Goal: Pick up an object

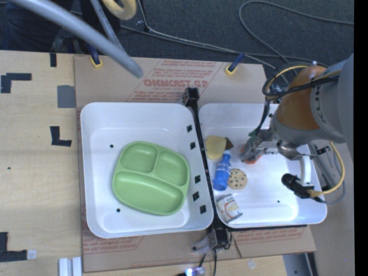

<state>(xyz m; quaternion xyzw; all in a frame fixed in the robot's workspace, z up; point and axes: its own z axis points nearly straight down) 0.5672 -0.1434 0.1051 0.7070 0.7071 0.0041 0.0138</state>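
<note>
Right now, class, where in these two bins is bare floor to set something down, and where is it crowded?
Free: the left bin floor around the green divided plate, mostly along its top and left walls; the right bin floor toward its lower right. Crowded: beside the divider, where the blue bottle, cookie, yellow item and small packet cluster near the end effector.

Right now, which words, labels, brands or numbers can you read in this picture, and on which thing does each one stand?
"CHEMCAST GP", in red on the brown board under the bins; the smaller red lines around it are too blurred to read.
Small packet in the right bin: has print, too small to read.
Blue bottle: label unreadable.
</note>
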